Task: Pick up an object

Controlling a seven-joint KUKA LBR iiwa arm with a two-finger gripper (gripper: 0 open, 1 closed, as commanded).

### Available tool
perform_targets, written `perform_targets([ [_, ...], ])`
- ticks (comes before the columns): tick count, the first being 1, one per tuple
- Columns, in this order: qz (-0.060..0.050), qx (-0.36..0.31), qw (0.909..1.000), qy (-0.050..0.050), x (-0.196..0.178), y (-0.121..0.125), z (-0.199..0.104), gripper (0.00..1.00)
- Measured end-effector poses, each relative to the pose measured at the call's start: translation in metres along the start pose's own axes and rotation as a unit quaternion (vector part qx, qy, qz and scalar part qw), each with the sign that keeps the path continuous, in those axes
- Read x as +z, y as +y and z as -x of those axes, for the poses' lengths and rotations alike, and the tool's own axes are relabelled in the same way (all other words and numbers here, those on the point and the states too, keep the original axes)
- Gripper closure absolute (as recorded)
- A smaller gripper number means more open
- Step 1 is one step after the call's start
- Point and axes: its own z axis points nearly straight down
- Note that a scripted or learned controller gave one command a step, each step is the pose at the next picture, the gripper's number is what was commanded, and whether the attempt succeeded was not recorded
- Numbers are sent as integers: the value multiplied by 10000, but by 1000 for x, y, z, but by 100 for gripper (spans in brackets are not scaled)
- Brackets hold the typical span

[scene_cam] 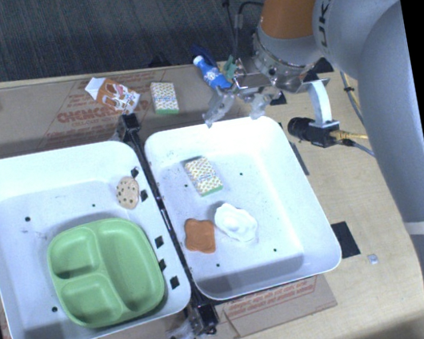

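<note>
Above the right bin's [301,189] far rim, upper centre of frame: gripper [235,109], fingers spread, holding nothing; candidate patterned box [203,175], orange piece [200,236] and white lump [235,222] lie inside; approach stage, descent onto one likely required next.

We saw the grey arm with its orange band [360,41] cut off by the top edge; print on the small patterned packet [204,175] was too small to read.
</note>
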Motion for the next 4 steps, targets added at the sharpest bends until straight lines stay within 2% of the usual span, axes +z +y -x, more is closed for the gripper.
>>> perform_targets([
  [1,-22,-2,10000,4,124,-19,-24,0],
  [2,10,-1,10000,6,107,8,-26,0],
  [3,-17,-2,10000,-2,184,-10,0,0],
  [4,-12,-17,10000,-2,173,-9,-1,100],
])
